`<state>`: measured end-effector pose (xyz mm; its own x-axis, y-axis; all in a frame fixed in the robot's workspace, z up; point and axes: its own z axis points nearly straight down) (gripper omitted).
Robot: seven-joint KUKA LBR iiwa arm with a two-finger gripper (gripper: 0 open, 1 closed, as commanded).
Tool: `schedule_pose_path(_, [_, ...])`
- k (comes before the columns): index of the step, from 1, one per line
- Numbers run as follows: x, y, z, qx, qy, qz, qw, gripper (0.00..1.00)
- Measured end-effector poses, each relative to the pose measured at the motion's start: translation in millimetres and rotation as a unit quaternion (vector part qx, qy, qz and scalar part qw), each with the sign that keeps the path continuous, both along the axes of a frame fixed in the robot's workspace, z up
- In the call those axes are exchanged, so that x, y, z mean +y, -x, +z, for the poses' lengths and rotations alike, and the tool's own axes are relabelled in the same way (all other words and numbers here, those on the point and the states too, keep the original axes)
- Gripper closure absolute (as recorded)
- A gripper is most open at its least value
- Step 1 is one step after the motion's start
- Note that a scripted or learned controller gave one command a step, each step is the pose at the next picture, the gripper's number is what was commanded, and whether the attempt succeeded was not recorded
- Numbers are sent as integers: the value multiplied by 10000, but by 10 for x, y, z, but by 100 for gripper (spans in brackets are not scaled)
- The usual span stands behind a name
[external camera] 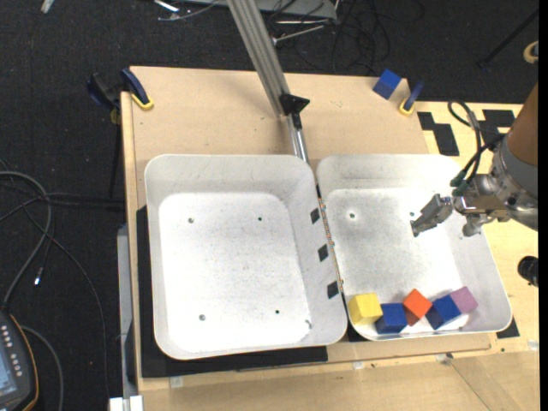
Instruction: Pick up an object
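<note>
Tool (447,215): poised over the right bin (377,187), above its bare middle; fingers spread apart, nothing between them. Objects: five blocks clustered along that bin's near wall, well apart from the tool: yellow block (366,306), blue block (392,317), orange block (417,304), second blue block (443,310), purple block (463,299). Left bin (163,187): no blocks. Table (214,110): spare blue block (387,83) at far edge. Advice: choose the yellow block, freest at the row's end; align fingers across its open sides, descend square, avoid the bin wall.
</note>
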<state>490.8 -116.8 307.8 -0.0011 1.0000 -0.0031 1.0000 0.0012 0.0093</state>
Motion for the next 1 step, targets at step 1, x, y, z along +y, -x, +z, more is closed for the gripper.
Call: schedule_pose_path(1, [567,8,-395,59,-23,33,10000,0])
